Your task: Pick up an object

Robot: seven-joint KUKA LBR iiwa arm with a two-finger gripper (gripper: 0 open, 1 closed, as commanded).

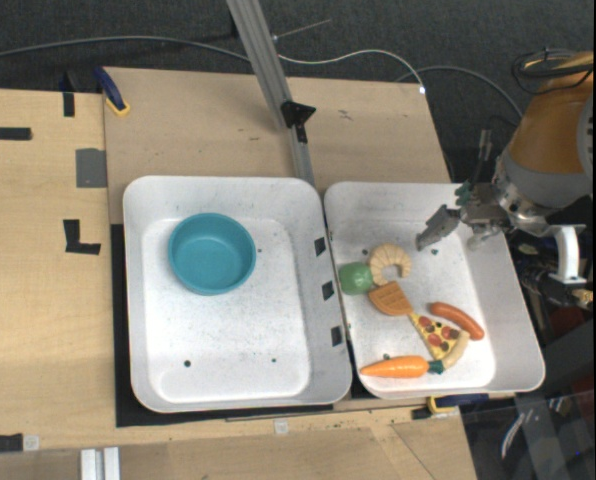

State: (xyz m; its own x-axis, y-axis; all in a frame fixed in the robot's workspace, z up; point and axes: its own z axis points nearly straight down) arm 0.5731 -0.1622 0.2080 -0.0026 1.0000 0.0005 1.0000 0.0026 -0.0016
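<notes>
Stock at hand: my fingers [436, 232], whether parted or closed I cannot tell, poised above the right bin [508, 368] with nothing seen between them, croissant [390, 259] just beside, carrot [395, 368] and sausage [457, 319] farther off, unpicked.

The two white bins [318, 298] look like smooth, speckled plastic, and the teal bowl [212, 253] in the left one is matt plastic. The bench top [38, 298] is pale, matt wood, and the slanted pole [263, 53] at the far side looks like brushed metal.
</notes>
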